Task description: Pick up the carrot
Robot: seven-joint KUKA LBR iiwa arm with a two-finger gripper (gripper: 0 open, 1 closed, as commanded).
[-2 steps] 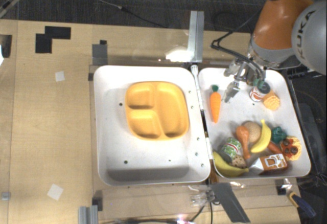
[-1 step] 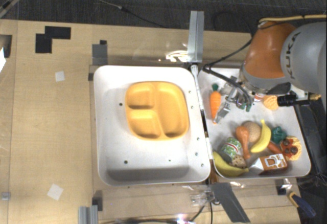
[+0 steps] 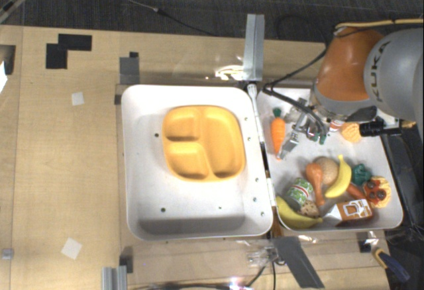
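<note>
Carrot (image 3: 277,131) lies in the right bin (image 3: 396,210), near its far left corner, close to the wall which divides the two bins; its green top points to the far edge and its thin end points to the near edge. Claw (image 3: 289,144) hangs just beside the carrot, on its right side, with the tips low near the carrot's thin end; whether the claw is wide or narrow I cannot tell, and the carrot is not seen between its parts. Arm (image 3: 371,77) comes in from the right over the far right corner of this bin.

At the near edge of the right bin there is a heap of toy food: a banana (image 3: 296,216) at the near left corner, a second banana (image 3: 340,177) more in the middle, a drumstick (image 3: 319,176), a small carton (image 3: 353,210).

Left bin (image 3: 139,169) carries a yellow tray (image 3: 199,143) with compartments, placed in its middle, nearer to the far edge.
</note>
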